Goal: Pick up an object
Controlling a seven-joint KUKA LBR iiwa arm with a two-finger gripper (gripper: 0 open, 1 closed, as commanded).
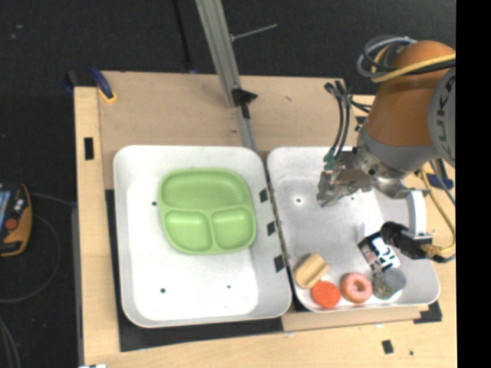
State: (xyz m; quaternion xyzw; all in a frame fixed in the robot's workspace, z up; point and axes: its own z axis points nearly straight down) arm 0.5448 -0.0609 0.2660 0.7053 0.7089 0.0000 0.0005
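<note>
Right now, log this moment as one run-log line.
gripper: over right bin, no object seen held | bread roll, orange piece, pink donut: near edge | green divided plate: left bin

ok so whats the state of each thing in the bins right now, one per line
green divided plate: flat in the left bin, right side up
tan bread roll: lying in the right bin, near its front edge
orange-red piece: resting beside the roll
pink donut: lying flat, hole up
grey object: resting right of the donut
gripper: over the right bin, nothing seen in it
</note>
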